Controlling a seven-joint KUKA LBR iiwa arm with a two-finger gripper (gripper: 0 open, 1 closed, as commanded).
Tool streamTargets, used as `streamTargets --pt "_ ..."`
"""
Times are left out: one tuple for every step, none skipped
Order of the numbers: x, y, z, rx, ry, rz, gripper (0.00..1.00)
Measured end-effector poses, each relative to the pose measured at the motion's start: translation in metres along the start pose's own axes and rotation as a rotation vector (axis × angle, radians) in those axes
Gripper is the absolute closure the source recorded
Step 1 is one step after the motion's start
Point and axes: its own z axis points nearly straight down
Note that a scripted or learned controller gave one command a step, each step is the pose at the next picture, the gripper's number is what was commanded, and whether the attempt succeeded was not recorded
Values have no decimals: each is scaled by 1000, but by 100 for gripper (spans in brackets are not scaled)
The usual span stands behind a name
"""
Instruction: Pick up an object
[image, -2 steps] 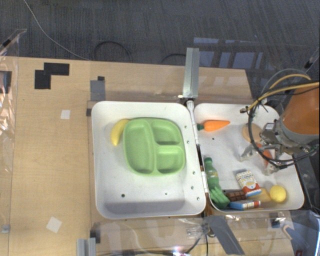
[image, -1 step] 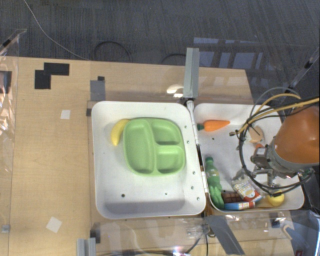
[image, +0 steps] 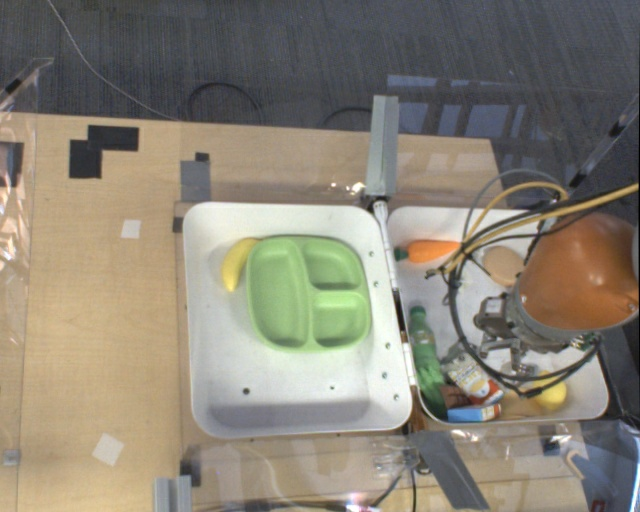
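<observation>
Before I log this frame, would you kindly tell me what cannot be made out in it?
- The tool in the camera view: the arm's orange band and cables cover it, so its state is unreadable.
- The small packets in the right bin: crowded under the tool, too small to identify.
- The banana in the left bin: partly hidden by the green plate.
</observation>
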Motion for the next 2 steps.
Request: streamTargets --pt "62 -94 4 -7 1 -77 0" --pt "55 -97 -10 1 -7 -80 100"
